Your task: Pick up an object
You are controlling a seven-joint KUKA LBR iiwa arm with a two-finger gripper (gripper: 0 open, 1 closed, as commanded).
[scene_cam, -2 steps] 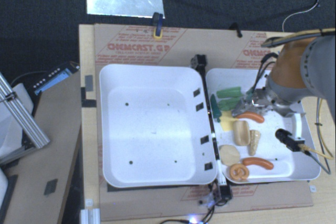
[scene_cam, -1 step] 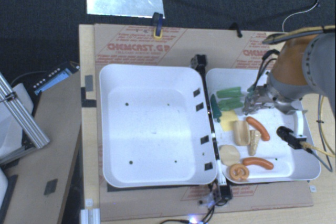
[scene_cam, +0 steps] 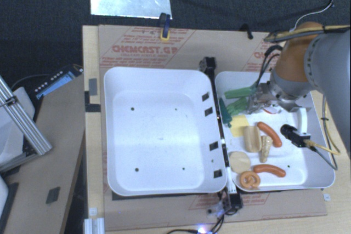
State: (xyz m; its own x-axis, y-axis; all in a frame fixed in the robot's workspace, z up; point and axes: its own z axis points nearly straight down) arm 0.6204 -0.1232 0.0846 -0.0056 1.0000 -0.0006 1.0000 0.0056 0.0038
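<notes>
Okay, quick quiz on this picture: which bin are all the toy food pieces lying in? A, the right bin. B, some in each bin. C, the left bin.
A: the sausages, the yellow block and the other food pieces all lie in the right bin, where the gripper is reaching.

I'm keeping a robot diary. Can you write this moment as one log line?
claw: low in right white bin | beside: flat green plastic piece | grasp: unclear | left white bin: untouched

Bins [scene_cam: 159, 134] smooth white plastic; sausages [scene_cam: 269, 171] glossy; bench board [scene_cam: 145, 46] matt cardboard.
</notes>
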